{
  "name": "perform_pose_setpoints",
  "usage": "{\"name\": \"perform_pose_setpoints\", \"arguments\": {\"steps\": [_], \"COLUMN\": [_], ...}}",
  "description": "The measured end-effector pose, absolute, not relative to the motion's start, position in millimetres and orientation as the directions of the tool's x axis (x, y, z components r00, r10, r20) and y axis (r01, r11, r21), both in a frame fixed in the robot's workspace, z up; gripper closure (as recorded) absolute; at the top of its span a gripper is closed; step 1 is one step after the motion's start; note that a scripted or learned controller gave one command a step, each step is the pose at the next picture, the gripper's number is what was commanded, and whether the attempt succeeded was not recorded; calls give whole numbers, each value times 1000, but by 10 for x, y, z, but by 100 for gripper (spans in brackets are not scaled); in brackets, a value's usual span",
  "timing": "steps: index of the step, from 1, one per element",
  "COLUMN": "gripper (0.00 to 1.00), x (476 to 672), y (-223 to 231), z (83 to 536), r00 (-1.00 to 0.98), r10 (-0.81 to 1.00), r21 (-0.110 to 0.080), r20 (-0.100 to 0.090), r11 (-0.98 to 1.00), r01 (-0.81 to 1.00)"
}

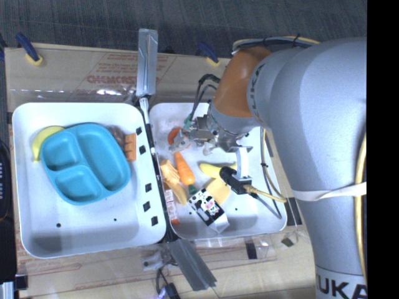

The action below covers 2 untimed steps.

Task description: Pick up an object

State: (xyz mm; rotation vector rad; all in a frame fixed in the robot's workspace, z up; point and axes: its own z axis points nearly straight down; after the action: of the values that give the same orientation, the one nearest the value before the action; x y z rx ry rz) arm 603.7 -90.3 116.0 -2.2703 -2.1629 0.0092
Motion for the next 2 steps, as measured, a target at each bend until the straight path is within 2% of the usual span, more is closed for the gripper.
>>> {"name": "perform_pose_setpoints", "arguments": {"steps": [1, 2], "gripper": [0, 100], "x": [6150, 6154], "y": [-883, -877], "z": [909, 1012], "r00": [5, 1], "r10": [1000, 1000], "r21": [-6, -7], "r20": [2, 2], "r11": [-5, -1], "r01": [1000, 1000]}}
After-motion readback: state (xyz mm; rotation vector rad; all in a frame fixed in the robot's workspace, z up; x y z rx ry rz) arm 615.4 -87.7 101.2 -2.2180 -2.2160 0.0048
